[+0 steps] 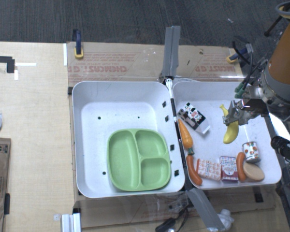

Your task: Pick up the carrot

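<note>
The carrot [185, 134] is a short, tapered orange piece with a smooth, slightly glossy skin. It lies flat on the floor of the right bin [275, 144], pressed close along that bin's left wall. Its long axis runs almost parallel to the wall, leaning a little: the narrow tip points toward the bin's far edge, and the thicker, rounded end points toward the near edge. It sits about midway along the wall and nothing holds it.

The hand [242, 111] hovers over the banana [229, 128], well apart from the carrot [185, 134].
</note>
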Robot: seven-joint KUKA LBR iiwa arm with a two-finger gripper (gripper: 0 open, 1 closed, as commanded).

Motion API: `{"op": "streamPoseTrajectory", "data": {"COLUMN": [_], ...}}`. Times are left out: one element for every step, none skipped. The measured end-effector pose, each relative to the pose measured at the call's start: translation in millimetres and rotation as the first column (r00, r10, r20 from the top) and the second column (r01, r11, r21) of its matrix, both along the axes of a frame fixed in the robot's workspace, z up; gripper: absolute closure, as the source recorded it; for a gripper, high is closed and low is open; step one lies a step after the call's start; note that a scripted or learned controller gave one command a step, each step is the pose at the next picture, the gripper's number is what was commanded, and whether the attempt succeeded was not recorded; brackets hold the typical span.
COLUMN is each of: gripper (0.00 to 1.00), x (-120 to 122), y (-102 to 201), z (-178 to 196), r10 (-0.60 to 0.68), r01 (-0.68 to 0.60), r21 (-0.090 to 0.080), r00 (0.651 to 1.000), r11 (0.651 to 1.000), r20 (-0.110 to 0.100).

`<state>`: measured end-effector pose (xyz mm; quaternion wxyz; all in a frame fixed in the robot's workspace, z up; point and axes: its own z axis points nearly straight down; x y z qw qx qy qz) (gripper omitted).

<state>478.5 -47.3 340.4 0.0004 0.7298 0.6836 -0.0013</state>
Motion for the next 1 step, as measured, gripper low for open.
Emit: {"op": "streamPoseTrajectory", "data": {"gripper": [1.0], "x": [-0.4], "y": [33.4], "z": [-32.3], "r10": [-0.43], "r01": [0.43], "r21": [-0.001], "r00": [0.903], "r11": [0.903], "r20": [-0.002]}}
